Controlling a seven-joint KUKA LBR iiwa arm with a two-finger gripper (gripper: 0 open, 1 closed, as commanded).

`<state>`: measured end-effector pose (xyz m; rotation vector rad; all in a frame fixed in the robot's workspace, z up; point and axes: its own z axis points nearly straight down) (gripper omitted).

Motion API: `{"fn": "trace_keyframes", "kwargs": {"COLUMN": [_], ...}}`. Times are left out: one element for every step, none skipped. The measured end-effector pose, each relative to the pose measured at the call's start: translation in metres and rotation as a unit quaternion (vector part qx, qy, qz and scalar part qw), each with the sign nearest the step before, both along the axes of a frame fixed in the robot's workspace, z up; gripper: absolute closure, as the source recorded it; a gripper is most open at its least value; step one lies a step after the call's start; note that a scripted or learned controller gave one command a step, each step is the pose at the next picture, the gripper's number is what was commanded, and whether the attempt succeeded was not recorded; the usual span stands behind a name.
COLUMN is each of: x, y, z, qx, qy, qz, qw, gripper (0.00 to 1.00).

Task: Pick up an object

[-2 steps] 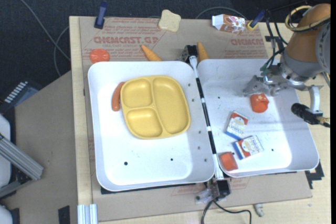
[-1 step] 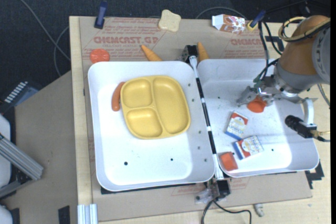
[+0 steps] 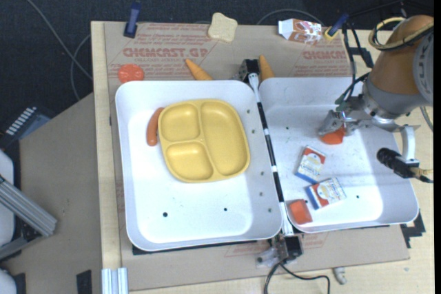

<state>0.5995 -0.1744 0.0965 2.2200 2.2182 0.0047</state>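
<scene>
My gripper (image 3: 335,123) is down in the right bin (image 3: 289,96), near its middle back, at the end of the grey arm with the orange band (image 3: 402,55). A small orange piece (image 3: 333,138) lies right under the gripper's tip, touching or nearly touching it. Closer to the front lie a small white and orange carton (image 3: 311,164), a blue and white carton (image 3: 325,193) and a red-orange piece (image 3: 298,211) at the bin's front left corner.
The left bin (image 3: 200,217) holds a yellow divided plate (image 3: 203,140) with a red sausage (image 3: 152,126) beside it. On the bench behind the bins lie a bread slice (image 3: 222,26), a carrot (image 3: 198,70), a red disc (image 3: 129,72) and a small carton (image 3: 300,29).
</scene>
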Motion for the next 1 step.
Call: {"fn": "trace_keyframes", "kwargs": {"x": [0.0663], "y": [0.0834], "z": [-0.0126], "qx": [0.0013], "qy": [0.005], "qz": [0.001], "qw": [1.0000], "gripper": [1.00]}}
